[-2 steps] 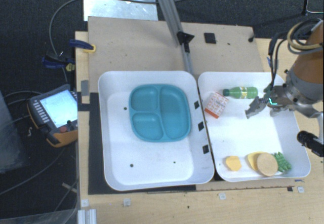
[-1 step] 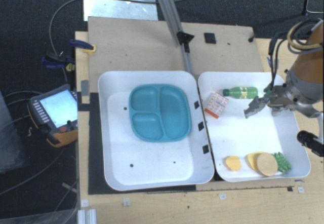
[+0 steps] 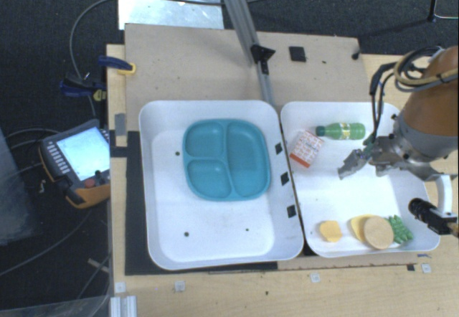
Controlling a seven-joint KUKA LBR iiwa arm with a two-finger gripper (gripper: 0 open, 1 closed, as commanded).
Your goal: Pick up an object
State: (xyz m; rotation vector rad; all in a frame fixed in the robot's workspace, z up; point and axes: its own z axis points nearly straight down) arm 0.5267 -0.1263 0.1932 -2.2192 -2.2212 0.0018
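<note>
The right bin (image 3: 337, 197) holds several small objects. A green bottle (image 3: 342, 130) with a yellow label lies on its side near the far wall. To its left lies a red-and-white carton (image 3: 305, 148). Along the near wall sit a small yellow piece (image 3: 330, 231), a round tan disc (image 3: 376, 231) and a green leafy item (image 3: 400, 229). My gripper (image 3: 364, 165) hangs over the middle right of this bin, below the bottle and right of the carton. Its fingers are spread open, with nothing between them.
The left bin (image 3: 215, 233) holds a blue divided plate (image 3: 226, 159). A grey pole (image 3: 240, 14) slants in from the top to the bins' far edge. The arm's body and cables (image 3: 430, 107) cover the right bin's right side. A teach pendant (image 3: 79, 161) lies off the bench's left edge.
</note>
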